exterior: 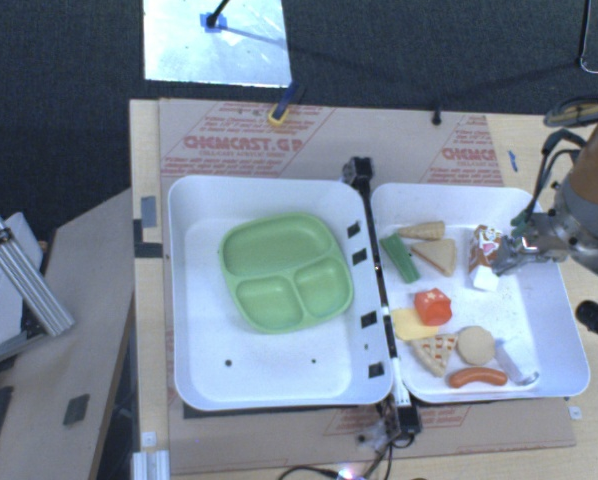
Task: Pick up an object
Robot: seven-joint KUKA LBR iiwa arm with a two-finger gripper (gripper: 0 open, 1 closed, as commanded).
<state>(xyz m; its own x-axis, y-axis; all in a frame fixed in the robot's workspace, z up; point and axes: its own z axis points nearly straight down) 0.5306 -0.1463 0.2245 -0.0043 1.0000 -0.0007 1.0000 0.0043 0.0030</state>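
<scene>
The right bin (549,298) holds several toy foods: a green stick (399,258), two tan bread wedges (434,256), a red piece (433,306), a yellow slice (407,324), a pizza slice (435,353), a round bun (475,345) and a sausage (476,376). A brown and red packet (484,246) stands near the bin's far right, with a small white block (484,279) just in front of it. My gripper (507,254) is low over the bin, right up against the packet's right side. Whether it grips the packet is unclear.
A green divided plate (284,273) lies in the left bin (204,358). A black divider (372,268) runs between the bins. A small grey item (512,361) lies by the sausage. The arm (589,208) comes in over the right bin's right rim.
</scene>
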